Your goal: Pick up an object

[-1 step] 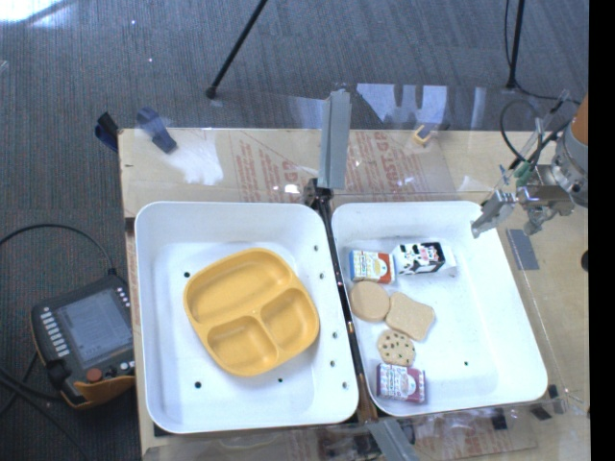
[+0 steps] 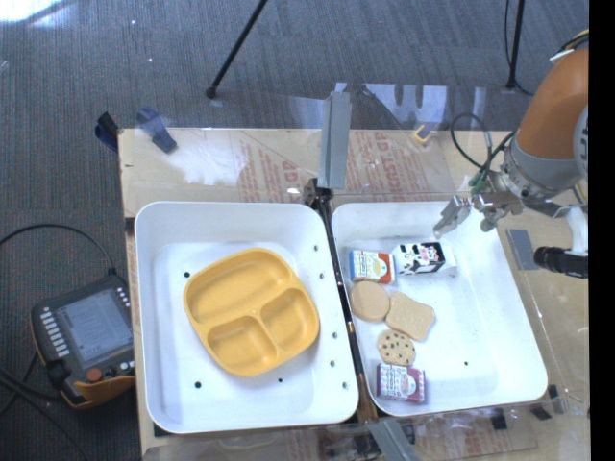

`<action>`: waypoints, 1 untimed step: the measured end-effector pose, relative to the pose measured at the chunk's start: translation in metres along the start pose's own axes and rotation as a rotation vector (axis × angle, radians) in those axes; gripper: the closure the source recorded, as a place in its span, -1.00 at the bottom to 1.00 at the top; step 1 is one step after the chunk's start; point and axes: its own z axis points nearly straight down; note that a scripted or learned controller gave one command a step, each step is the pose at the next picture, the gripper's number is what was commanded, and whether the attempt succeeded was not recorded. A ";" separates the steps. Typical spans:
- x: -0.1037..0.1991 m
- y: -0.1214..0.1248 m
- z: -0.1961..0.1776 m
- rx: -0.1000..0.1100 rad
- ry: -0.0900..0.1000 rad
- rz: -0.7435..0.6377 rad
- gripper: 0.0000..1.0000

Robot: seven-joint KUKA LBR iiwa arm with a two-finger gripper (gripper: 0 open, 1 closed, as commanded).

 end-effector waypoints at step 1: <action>0.024 0.008 0.075 -0.024 -0.010 -0.097 -1.00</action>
